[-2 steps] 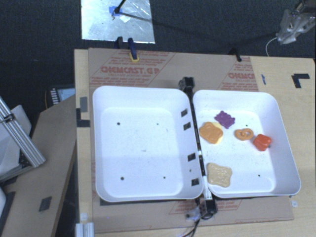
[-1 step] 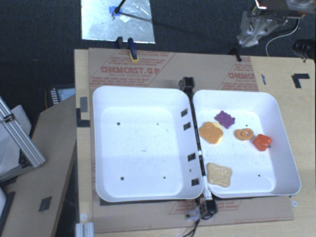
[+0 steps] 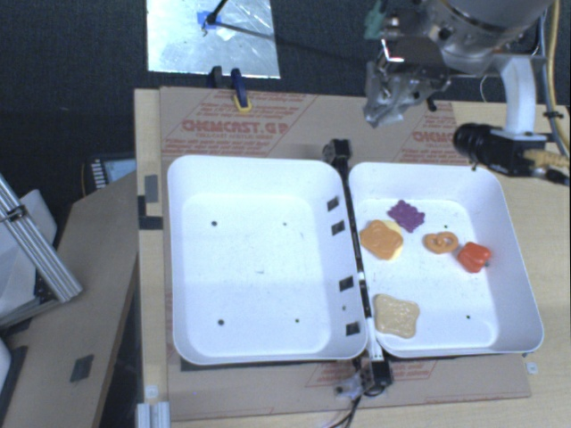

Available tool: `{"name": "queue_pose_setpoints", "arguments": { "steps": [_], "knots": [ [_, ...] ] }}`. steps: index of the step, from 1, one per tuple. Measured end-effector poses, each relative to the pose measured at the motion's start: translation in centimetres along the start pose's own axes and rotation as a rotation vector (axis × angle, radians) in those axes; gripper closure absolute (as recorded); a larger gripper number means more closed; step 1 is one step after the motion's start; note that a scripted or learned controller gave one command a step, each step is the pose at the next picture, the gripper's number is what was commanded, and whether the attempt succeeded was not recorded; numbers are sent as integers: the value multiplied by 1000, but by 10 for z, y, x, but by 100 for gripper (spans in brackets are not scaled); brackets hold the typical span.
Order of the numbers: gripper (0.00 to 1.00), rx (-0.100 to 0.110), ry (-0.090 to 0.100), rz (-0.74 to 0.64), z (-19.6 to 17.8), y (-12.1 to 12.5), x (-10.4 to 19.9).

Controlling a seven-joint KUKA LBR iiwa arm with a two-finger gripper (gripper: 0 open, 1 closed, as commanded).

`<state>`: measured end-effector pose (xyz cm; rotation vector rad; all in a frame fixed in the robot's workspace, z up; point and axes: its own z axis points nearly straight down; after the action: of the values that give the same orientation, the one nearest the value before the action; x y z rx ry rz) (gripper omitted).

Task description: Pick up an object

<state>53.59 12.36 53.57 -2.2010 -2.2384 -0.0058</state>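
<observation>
While gripper [image 3: 385,112] hangs beyond bins, purple piece [image 3: 406,214] lies below.

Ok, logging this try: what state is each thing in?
gripper: raised over the bench behind the right bin, nothing visibly held
purple piece: lying in right bin
orange piece: lying there
ring: lying flat
red piece: lying there
beige piece: lying flat
</observation>
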Motion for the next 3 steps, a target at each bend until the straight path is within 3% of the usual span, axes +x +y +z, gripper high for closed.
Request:
{"name": "queue_pose_setpoints", "arguments": {
  "steps": [1, 2, 3],
  "knots": [
    [100, 10, -5, 6, 123, 9, 64],
    [100, -8, 0, 9, 59, 46, 113],
    [100, -3, -3, 21, 46, -36, 31]
  ]
}}
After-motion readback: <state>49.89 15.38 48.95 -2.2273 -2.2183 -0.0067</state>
